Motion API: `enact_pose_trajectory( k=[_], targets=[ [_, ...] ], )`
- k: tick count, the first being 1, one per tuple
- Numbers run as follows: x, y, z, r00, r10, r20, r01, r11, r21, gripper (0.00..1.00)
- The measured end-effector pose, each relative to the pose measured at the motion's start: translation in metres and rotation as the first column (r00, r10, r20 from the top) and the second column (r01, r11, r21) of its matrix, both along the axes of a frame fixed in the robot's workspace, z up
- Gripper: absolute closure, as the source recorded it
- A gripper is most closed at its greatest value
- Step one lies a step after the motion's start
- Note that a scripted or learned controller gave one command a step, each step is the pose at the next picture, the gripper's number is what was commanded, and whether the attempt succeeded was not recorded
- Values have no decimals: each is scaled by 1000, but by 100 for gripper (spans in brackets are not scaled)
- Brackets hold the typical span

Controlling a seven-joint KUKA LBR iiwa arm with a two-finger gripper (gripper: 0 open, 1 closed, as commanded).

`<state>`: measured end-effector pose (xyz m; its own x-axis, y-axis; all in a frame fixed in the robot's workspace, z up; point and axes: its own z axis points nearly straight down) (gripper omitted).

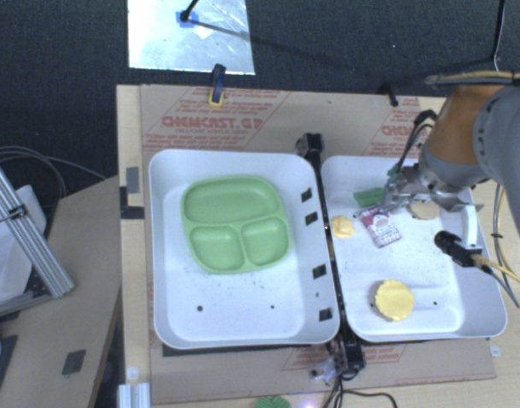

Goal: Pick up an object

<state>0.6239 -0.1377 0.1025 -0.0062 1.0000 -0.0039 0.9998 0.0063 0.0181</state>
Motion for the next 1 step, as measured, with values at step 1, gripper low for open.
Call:
enact_pose_trajectory(
  k=[1],
  targets=[
    [-1, 0, -1, 1000, 0, -2, 0, 1000, 0, 0]
  ],
)
